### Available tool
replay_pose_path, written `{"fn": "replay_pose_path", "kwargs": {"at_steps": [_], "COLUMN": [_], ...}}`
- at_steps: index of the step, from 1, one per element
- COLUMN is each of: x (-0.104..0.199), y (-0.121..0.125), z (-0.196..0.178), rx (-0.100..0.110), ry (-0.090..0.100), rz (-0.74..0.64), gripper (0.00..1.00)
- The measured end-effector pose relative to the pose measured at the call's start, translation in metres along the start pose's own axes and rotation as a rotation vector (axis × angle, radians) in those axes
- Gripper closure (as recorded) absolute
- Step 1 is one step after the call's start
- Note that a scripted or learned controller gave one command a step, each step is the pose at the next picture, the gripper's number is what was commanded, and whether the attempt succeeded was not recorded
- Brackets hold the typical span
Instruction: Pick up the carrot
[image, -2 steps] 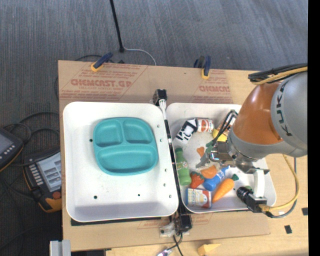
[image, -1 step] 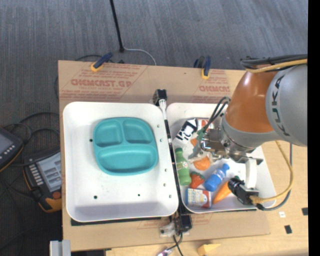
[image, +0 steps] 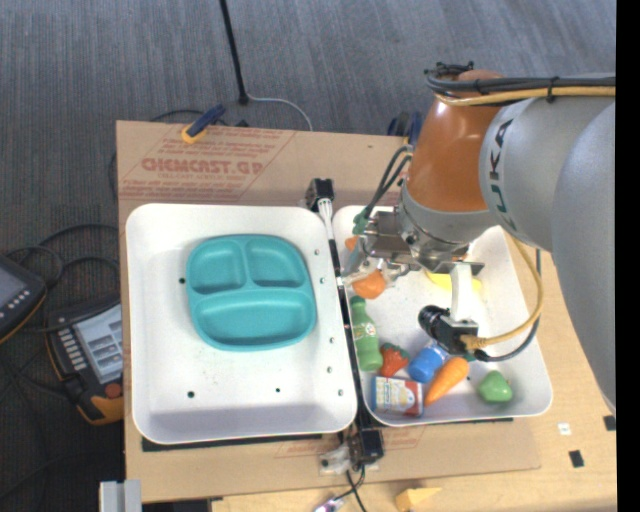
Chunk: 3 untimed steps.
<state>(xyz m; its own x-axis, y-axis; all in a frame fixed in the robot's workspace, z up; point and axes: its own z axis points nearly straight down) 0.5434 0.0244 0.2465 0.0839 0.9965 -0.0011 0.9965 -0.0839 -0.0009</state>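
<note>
Bright, even light from above.
I see soft glare on both white bins (image: 145, 330), faint shadows under the arm (image: 540, 150), slightly soft focus throughout.

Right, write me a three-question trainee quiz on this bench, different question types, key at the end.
1. True or false: the carrot lies in the bin that holds the teal divided plate.
2. What lies just right of the carrot's thick end? A) green round item B) teal plate C) yellow cup
3. Fill in: the end effector hovers over the ___ bin, at its upper left.

Key
1. False: the carrot is in the right bin, the plate in the left bin.
2. A, the green round item.
3. right
</note>
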Motion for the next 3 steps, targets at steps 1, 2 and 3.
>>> {"fn": "replay_pose_path", "kwargs": {"at_steps": [1, 2, 3], "x": [0.01, -0.052, -0.072], "y": [-0.061, -0.057, -0.054], "z": [-0.05, 0.063, -0.001], "rx": [0.0, 0.003, 0.0], "ry": [-0.001, -0.001, 0.0], "rz": [0.176, 0.21, 0.166], "gripper": [1.0, 1.0, 1.0]}}
